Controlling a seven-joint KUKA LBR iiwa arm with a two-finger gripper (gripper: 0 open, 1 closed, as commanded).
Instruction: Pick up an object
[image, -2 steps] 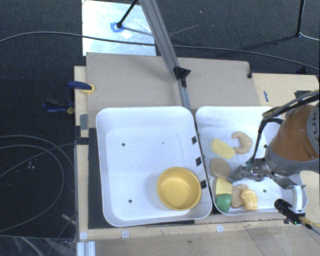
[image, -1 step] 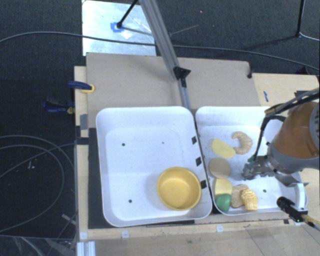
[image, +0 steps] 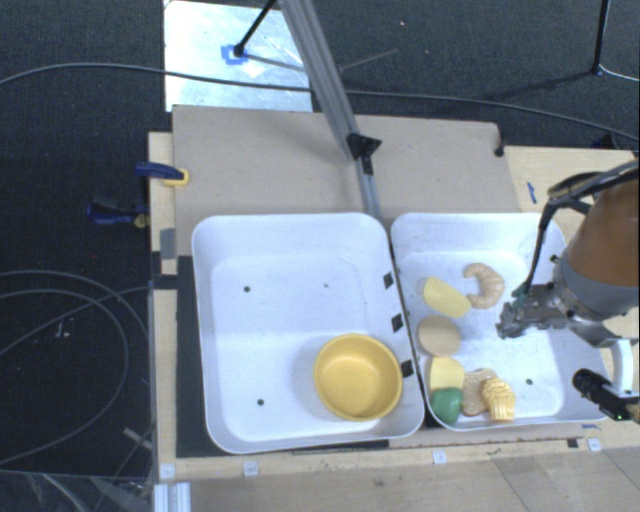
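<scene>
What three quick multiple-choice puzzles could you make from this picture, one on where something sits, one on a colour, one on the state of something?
1. Where is the round yellow bowl?
A. left white bin's near right corner
B. right white bin
C. on the brown board behind the bins

2. What colour is the small rounded piece at the right bin's near left corner?
A. red
B. green
C. blue

3. How does the yellow bowl stand?
A. upside down
B. on its side
C. upright, mouth up

Answers: 1 A, it rests in the left bin beside the divide. 2 B, it is green, below a yellow block. 3 C, its hollow inside faces the camera.
</scene>
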